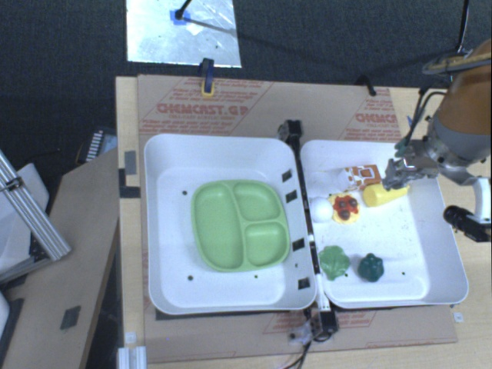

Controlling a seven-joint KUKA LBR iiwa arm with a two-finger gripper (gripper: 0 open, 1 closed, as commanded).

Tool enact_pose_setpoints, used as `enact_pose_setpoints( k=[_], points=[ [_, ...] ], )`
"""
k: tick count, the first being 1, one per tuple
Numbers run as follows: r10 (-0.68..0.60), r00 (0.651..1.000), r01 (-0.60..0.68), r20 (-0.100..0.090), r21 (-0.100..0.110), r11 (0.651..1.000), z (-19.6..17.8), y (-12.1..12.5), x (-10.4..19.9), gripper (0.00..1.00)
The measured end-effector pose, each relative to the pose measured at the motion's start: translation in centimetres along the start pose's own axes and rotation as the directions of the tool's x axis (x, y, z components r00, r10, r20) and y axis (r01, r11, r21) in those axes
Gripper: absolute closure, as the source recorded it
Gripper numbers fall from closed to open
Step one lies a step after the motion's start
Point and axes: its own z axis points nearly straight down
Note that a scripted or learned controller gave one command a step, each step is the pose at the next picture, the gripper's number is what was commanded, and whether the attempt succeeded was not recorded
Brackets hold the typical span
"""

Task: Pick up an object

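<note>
My gripper hangs low over the upper right part of the right bin, reaching in from the right. Directly below and touching it in the image lies a yellow object. Just left of the gripper is a small orange and white box. A red and yellow toy and a white ball lie further left. Near the front of this bin sit a light green leafy toy and a dark green pepper-like toy.
The left bin holds a light green divided plate. A black hinge strip runs between the two bins. Both bins rest on a cardboard sheet, and a metal plate lies beyond it.
</note>
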Motion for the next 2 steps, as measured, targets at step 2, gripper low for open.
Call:
enact_pose_setpoints(
  k=[2],
  points=[
    [-0.007,1.0,0.007,-0.004,0.005,1.0,-1.5,0.2,11.0,1.0]
  ],
)
